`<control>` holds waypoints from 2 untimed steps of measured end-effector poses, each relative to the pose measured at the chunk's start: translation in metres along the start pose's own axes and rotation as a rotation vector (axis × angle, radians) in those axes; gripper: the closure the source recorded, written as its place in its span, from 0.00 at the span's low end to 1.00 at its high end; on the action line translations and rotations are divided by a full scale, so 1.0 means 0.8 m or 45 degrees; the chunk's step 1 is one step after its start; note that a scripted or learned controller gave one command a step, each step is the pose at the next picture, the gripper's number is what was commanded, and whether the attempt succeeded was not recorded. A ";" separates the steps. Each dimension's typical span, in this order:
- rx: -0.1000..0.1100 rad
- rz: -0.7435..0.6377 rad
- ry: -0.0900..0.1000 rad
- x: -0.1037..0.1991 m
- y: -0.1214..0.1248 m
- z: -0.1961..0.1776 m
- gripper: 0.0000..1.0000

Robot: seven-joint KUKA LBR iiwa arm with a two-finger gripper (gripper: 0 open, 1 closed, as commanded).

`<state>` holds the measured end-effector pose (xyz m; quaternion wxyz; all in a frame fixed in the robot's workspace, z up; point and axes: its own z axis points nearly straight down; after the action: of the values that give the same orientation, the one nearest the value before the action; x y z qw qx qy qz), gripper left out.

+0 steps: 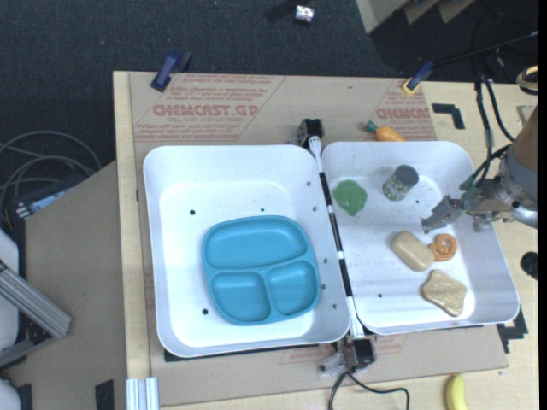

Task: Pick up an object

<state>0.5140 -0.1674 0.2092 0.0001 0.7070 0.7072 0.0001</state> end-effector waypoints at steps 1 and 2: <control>0.000 -0.001 0.000 0.001 0.052 0.156 0.00; -0.003 0.001 -0.002 0.001 0.052 0.143 1.00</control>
<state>0.5558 -0.1666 0.0948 0.0014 0.7073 0.7069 0.0005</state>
